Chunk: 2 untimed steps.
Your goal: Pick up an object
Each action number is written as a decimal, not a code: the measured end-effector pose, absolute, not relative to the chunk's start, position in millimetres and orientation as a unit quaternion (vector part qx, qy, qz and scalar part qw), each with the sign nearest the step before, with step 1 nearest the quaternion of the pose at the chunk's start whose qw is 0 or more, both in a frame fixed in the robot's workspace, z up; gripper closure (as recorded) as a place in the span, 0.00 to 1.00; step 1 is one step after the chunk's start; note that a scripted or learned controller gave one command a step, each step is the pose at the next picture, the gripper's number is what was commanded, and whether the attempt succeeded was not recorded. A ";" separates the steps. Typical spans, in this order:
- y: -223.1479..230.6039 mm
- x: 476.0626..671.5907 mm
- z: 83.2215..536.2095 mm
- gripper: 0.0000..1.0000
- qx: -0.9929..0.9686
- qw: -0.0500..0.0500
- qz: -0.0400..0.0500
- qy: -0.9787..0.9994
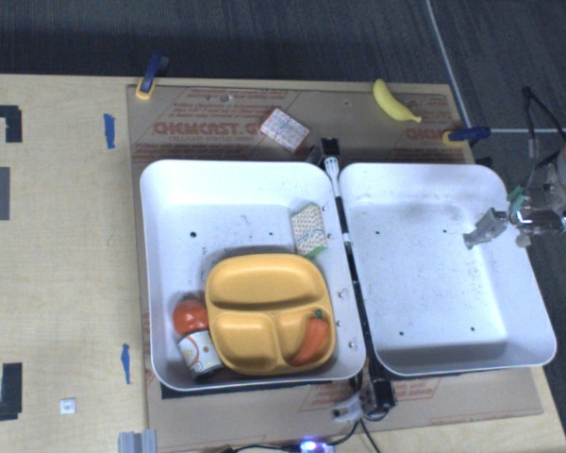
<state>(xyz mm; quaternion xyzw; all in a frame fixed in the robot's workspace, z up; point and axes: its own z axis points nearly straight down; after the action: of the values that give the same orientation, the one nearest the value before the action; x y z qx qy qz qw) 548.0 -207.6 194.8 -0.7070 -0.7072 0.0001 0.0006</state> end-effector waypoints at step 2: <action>-214.4 667.4 105.1 0.00 -0.704 -0.001 -0.008 -0.710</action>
<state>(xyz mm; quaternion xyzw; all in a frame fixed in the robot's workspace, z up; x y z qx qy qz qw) 667.4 -214.4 105.1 -0.7038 -0.7104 -0.0082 -0.0009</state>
